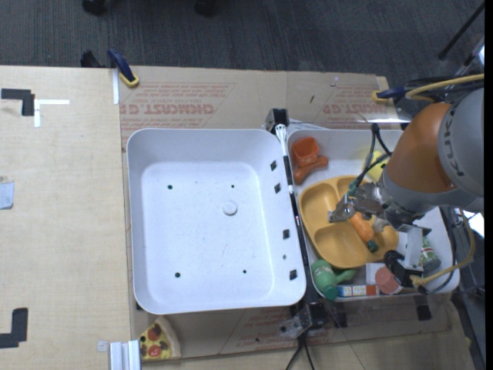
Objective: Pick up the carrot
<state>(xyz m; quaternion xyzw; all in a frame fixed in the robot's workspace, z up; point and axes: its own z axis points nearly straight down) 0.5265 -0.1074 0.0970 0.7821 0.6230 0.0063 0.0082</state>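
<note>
The carrot [362,227] is a small orange piece with a green end. It lies over the right half of a yellow divided plate [327,206] in the right bin [439,280]. My gripper [345,211] hangs over the plate, directly against the carrot's upper left end. The arm's grey and orange wrist [420,156] hides part of the bin behind it. Whether the carrot is gripped or just lying beside the gripper cannot be made out.
An orange cup [308,154] lies at the back of the right bin. A green bottle [326,277], a small box [353,290] and a red round thing [389,282] crowd its front. The left bin [150,230] is beside it.
</note>
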